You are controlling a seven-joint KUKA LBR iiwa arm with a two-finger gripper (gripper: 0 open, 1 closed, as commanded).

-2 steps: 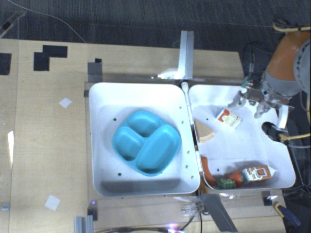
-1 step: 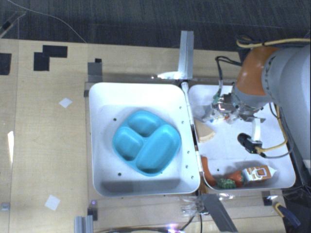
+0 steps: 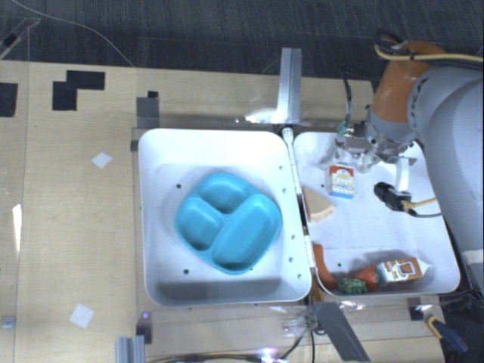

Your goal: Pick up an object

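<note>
My gripper (image 3: pixel 354 156) hangs over the back of the right bin (image 3: pixel 435 233), under the arm's orange band. A small white carton (image 3: pixel 342 181) with an orange label and a blue base sits right below the gripper, touching or nearly touching it. I cannot see whether it is held. A tan wedge (image 3: pixel 318 204) lies just left of the carton, against the bin's left wall. Along the front wall lie a red sausage-like piece (image 3: pixel 319 260), a green piece (image 3: pixel 349 284), a red piece (image 3: pixel 368 276) and an orange-and-white carton (image 3: pixel 401 269) on its side.
The left bin (image 3: pixel 162 278) holds a blue divided plate (image 3: pixel 227 221) at its middle. A metal post (image 3: pixel 290 85) stands behind the wall shared by the bins. A black cable fitting (image 3: pixel 389 196) hangs off the arm over the right bin.
</note>
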